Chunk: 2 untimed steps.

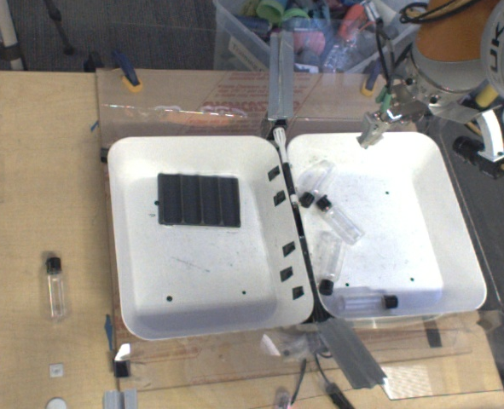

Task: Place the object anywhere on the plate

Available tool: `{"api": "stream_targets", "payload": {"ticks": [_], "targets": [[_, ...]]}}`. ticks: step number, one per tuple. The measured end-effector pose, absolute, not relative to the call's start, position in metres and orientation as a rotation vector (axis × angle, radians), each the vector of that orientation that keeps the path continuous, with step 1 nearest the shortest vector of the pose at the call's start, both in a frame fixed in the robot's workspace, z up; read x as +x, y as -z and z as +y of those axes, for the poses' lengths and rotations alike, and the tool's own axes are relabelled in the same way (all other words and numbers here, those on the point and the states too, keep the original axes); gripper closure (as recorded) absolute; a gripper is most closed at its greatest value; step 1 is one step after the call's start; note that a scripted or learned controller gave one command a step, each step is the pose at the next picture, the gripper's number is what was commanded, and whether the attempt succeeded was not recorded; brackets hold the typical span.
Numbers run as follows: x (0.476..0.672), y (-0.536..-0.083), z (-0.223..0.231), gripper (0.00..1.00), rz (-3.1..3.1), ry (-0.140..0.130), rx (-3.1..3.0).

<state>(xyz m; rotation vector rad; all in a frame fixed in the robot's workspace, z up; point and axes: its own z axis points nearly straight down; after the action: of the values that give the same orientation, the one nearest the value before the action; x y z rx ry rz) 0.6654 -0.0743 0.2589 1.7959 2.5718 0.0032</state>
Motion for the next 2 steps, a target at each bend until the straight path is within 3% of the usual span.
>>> {"api": "stream_targets", "payload": {"ticks": [1, 2], "targets": [[0.646, -0.256, 0.000, 1.00, 2.550, -0.001, 1.836], [0.612, -0.263, 0.087, 1.00, 2.785, -0.001, 1.454]]}}
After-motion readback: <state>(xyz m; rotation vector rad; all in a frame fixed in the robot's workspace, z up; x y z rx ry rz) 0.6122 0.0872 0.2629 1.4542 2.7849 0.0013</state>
